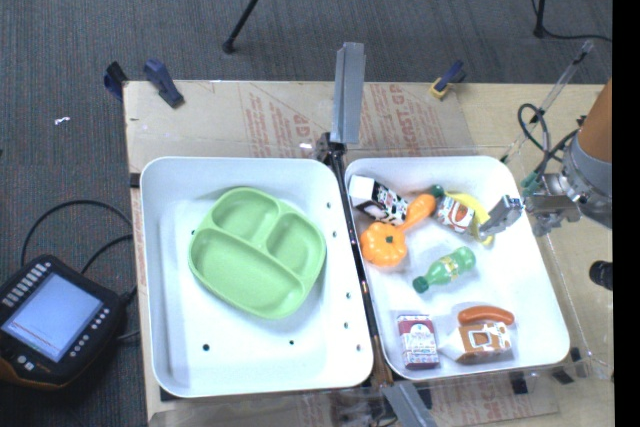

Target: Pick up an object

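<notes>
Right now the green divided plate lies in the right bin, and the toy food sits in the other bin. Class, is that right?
Not quite. The camera view shows the green divided plate in the left bin; the toy food sits in the other bin, the right one.

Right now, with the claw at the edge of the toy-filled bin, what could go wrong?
The gripper sits close to the can and banana, which lie touching, so it might nudge both and lift neither.

The orange pumpkin, carrot and cow-patterned carton are packed together, so going for one could shove the others.

The green bottle lies on its side and may roll away.
</notes>
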You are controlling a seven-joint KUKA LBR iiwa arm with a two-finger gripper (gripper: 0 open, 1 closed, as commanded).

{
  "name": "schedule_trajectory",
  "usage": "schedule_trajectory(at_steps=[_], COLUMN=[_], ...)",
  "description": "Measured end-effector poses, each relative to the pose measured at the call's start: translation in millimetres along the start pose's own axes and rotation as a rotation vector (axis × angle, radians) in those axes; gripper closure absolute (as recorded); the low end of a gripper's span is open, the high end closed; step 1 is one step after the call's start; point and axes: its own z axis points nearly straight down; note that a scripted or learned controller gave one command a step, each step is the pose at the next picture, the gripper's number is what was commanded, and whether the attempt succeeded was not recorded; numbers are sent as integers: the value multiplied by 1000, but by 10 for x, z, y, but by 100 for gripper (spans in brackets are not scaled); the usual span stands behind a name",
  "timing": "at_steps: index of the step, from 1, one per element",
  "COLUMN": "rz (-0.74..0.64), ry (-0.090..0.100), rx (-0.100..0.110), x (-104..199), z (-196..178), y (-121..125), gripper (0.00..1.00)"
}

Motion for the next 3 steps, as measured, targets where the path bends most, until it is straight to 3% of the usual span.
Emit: schedule_trajectory(at_steps=[1, 2, 3], rz=[284, 506, 618], ry=[0, 1, -1], rx=[1, 4, 2], x=[289, 856, 519], z=[1296, 1302, 1296], y=[142, -358, 73], gripper=[0, 0, 0])
